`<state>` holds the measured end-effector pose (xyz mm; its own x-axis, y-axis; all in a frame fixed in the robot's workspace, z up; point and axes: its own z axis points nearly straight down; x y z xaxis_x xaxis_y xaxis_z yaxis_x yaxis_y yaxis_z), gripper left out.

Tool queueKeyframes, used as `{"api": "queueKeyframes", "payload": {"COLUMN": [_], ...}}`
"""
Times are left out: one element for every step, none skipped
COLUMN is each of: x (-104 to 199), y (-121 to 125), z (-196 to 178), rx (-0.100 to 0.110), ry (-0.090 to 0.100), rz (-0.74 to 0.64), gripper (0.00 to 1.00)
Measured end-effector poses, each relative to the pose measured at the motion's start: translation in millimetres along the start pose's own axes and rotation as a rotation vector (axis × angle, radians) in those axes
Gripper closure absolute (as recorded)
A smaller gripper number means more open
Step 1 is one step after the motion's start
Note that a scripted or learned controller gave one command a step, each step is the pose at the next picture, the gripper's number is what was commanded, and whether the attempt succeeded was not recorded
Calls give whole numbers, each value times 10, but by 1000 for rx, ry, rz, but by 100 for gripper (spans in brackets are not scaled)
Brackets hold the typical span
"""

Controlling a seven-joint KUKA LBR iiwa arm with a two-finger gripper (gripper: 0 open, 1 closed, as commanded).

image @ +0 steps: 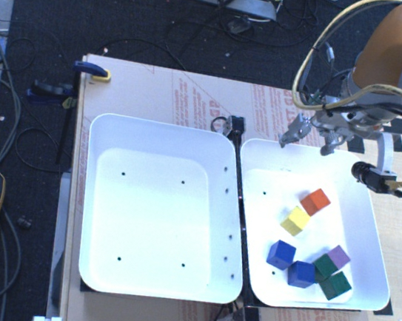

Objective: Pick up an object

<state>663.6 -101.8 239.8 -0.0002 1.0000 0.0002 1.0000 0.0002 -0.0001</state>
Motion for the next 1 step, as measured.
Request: {"api": "queueKeyframes", "payload": {"x": [-601], "y": [-474], "z": [208], "rx": [0], "ry": [-2], "rz": [4], "gripper": [0]}}
